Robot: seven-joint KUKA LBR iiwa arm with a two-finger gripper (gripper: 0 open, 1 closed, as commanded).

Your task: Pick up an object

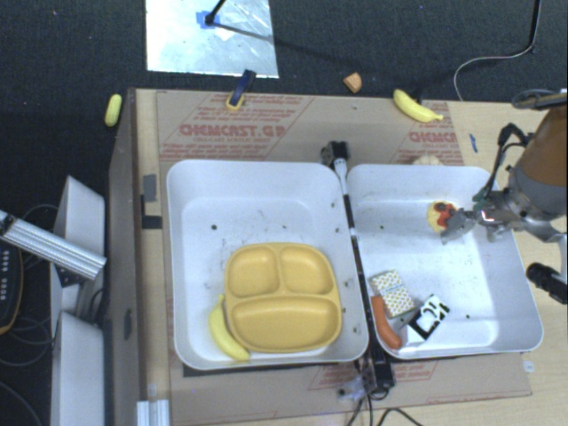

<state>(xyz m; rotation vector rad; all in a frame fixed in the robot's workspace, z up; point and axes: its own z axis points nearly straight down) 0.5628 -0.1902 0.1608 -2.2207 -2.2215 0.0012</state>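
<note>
Cardboard sheet (266, 118) under the bins reads "CHEMCAST" (red print). Gripper (463, 223) sits in the right bin (497, 327), beside a small yellow-red toy (440, 213) near its far edge; finger spread cannot be told. Yellow divided tray (282, 295) and banana (224, 331) occupy the left bin (191, 238).

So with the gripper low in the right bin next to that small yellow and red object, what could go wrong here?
1. The gripper sits beside the small yellow and red object, not around it, so closing may catch nothing or nudge it away.
2. The object lies close to the right bin's back wall; a push could pin it there.
</note>
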